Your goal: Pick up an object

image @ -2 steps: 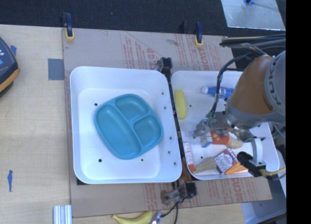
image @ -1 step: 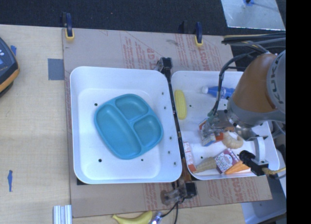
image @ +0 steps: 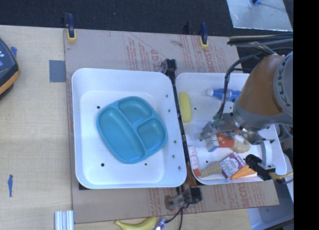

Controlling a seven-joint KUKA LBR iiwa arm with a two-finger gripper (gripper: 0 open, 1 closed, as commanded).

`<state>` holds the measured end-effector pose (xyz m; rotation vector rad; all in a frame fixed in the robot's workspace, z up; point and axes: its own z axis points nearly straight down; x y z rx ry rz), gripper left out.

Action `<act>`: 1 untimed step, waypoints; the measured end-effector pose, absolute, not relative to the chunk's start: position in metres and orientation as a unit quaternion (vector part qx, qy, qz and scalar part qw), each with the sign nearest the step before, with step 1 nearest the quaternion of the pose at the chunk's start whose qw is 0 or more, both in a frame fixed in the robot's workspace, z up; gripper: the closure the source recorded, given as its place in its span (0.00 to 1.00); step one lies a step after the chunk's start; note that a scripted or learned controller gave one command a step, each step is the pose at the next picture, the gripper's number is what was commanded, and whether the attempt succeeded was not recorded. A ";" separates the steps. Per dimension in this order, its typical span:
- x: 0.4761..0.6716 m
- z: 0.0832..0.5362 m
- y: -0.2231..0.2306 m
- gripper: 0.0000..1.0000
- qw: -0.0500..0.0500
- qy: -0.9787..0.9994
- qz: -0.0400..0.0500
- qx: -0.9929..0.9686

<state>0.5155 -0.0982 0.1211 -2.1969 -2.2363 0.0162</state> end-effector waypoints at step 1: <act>0.525 0.093 -0.121 0.00 0.001 -0.709 0.000 -0.705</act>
